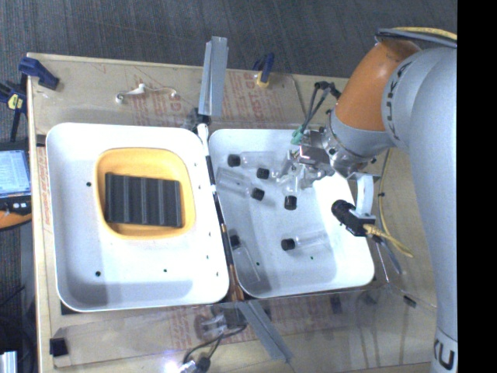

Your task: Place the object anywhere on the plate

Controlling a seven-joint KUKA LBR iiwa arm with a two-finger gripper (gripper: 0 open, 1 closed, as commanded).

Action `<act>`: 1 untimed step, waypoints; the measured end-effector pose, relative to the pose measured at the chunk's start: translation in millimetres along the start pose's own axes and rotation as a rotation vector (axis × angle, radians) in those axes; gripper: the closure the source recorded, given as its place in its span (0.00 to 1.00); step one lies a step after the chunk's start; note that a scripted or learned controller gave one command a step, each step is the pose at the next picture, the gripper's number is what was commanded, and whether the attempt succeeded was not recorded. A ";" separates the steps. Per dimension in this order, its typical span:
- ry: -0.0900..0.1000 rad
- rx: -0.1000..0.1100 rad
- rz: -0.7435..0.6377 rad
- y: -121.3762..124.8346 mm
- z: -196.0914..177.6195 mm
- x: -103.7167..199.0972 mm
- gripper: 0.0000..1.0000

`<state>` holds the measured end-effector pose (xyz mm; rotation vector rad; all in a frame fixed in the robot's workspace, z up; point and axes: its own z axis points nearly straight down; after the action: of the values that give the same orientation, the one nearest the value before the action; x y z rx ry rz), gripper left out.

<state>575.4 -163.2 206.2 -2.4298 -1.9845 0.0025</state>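
Camera view looks down on a wooden bench (pixel 116 76) carrying two shallow white bins, and I'll place everything from the right bin (pixel 353 266). Just beside it, on its left, sits the left bin (pixel 70 270), which holds a yellow plate (pixel 144 160) with a dark ribbed rack (pixel 144 200) lying on it. Inside the right bin are several clear plastic bottles with black caps: one bottle (pixel 241 162) near the bin's upper left corner, another (pixel 237 185) just below that, and a third (pixel 307 242) lying toward the bin's lower middle. The grey arm with its orange band (pixel 373 84) comes in over the bin's upper right corner, and the hand (pixel 299 179) hangs low over the bin's upper middle, among clear bottle bodies and a black cap (pixel 290 202). Whether the hand is wide, narrow or gripping a bottle, I cannot tell; glare and clear plastic blur it. No bottle lies on the plate.
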 end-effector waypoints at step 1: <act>-0.002 -0.003 -0.269 20.4 -23.2 41.2 1.00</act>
<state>603.7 -126.9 229.4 -2.1444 -2.2946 0.0017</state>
